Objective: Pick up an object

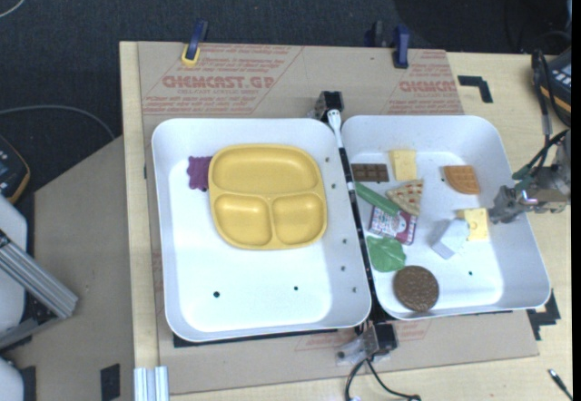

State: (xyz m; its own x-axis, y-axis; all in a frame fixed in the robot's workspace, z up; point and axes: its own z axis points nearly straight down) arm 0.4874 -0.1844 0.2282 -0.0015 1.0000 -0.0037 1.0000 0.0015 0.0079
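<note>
The right bin (pixel 517 277) holds several toy foods: a brown chocolate bar (pixel 369 174), a pale yellow slab (pixel 403 163), a pizza slice (pixel 408 197), an orange waffle (pixel 461 180), a pink packet (pixel 393 225), a green piece (pixel 385 253), a grey block (pixel 447 239), a yellow block (pixel 475 224) and a round brown cookie (pixel 417 288). My gripper (pixel 505 205) reaches in over this bin's right side. It sits just right of the yellow block, with nothing visibly held.
The left bin (pixel 254 299) carries a yellow divided plate (pixel 268 195) with a purple piece (pixel 198 171) at its left edge. Both bins rest on a cardboard-covered bench (pixel 272 73) held by clamps (pixel 192 45). Cables trail at the front (pixel 372 363).
</note>
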